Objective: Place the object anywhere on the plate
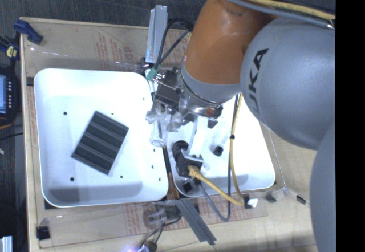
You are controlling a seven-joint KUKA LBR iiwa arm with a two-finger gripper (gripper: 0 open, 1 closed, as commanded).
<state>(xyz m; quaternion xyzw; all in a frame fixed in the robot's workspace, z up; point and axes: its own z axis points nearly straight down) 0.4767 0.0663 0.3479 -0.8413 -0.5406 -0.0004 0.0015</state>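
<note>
Outside the left rim of the left bin (40,131), a black device (4,94) sits at the bench edge, and a blue clamp (25,29) lies beyond the bin's upper left corner on the wooden bench board (85,40). Inside the left bin, the dark ribbed slab (101,142) lies flat on the white floor, left of centre and turned at a slant to the walls. It touches no rim. Bare floor surrounds it on all sides, with the widest open area toward the bin's upper wall and right wall. At the left bin's right rim, roughly halfway along it, the gripper (158,128) hangs over the seam where that rim meets the right bin (259,174). It is well apart from the slab. Whether it is released or clenched cannot be told, because the wrist hardware crowds it. A metal strip (157,34) stands above the left bin's upper right corner. To the right of the left bin, the orange band (219,40) and the grey arm link (291,80) cover most of the right bin. A yellow cable (214,189) loops across that bin's near wall, which leaves little free room there.
</note>
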